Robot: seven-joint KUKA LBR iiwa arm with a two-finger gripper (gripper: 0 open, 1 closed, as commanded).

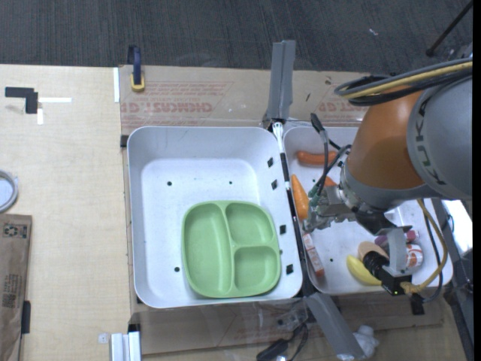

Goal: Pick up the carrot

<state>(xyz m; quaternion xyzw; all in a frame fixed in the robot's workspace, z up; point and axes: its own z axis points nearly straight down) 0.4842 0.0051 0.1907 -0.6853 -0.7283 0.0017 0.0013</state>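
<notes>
Overhead view of the bench with two shallow white bins side by side. The left bin (pixel 150 201) holds a green divided plate (pixel 231 248) lying flat toward its near side. The right bin (pixel 325 280) is largely covered by the grey arm (pixel 443 134) with its orange band (pixel 383 149), which reaches in from the right.

The carrot (pixel 300 195) lies in the right bin against its left wall, just beside the divider between the bins, its long axis running roughly along that wall. A second orange-red, sausage-like item (pixel 316 157) lies near the bin's far edge, well clear of the carrot. Toward the near right corner sit a banana (pixel 359 271) and a small dark-and-red cluster of objects too obscured to name; a slim red-and-white item (pixel 312 256) rests along the left wall below the carrot.

The gripper (pixel 322 210) hangs low over the bin, just to the right of the carrot's near end. Its tip is hidden in wrist hardware, so whether it is spread or closed cannot be told, and nothing can be seen held in it.

Judged stage: approach, with the grasp not yet made. The next move probably calls for a small shift toward the left wall, aligning across the carrot's width. The wall's closeness leaves little room on that side.
</notes>
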